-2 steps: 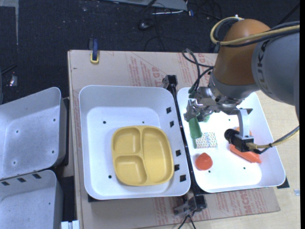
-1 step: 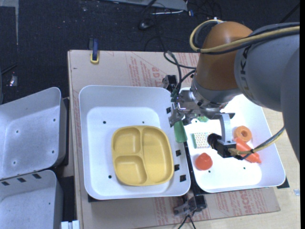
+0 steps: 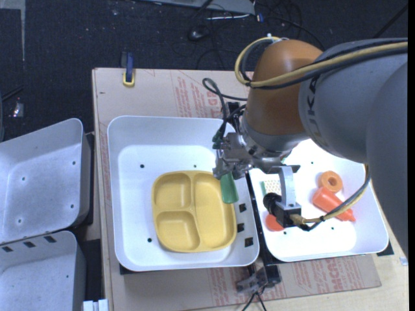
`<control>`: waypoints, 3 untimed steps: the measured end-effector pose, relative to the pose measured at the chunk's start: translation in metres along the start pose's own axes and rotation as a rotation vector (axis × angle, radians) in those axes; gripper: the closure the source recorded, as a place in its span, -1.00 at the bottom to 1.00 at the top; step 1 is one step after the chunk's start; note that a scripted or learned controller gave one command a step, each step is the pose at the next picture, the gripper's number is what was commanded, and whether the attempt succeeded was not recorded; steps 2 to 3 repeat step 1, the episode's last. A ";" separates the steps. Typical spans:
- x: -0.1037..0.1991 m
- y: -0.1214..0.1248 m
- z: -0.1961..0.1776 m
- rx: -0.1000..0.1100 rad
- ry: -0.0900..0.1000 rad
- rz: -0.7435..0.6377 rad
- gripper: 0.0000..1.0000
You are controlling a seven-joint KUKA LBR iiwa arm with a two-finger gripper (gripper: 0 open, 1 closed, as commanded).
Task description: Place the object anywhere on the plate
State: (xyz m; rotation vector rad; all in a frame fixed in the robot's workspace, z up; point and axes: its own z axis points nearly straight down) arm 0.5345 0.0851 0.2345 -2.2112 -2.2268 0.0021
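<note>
The hand (image 3: pixel 228 173) is positioned over the right rim of the plate (image 3: pixel 193 211), in the left bin (image 3: pixel 130 173). A small green object (image 3: pixel 228 189) sits between the fingers; it is smooth, glossy and roughly cylindrical, hanging nearly upright, with its lower end over the plate's right edge. Whether it touches the plate cannot be determined from this angle.

The plate is a yellow moulded plastic tray with rounded corners and a matte surface. Raised ribs divide it into three compartments. It lies flat on the floor of the left bin, slightly rotated.

Both bins are shallow white plastic with rounded corners and sloped walls. They stand side by side on a tabletop (image 3: pixel 155 96) covered with pale brown cardboard bearing faded red print.

The right bin (image 3: pixel 363 238) contains an orange ring-shaped piece (image 3: pixel 331 181) and, just beside it, an orange cone-like piece (image 3: pixel 329 201). A red piece (image 3: pixel 275 224) lies near the bin's left wall, partly hidden by black cabling.

The arm (image 3: pixel 337 102) has a smooth grey housing and a rounded orange-brown section above the wrist, with a yellow cable looped over it.
</note>
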 end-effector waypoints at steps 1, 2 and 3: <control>-0.003 0.001 0.000 -0.001 -0.001 0.006 -1.00; -0.003 0.001 0.000 -0.001 -0.001 0.006 -1.00; -0.003 0.001 0.000 -0.001 -0.001 0.006 -1.00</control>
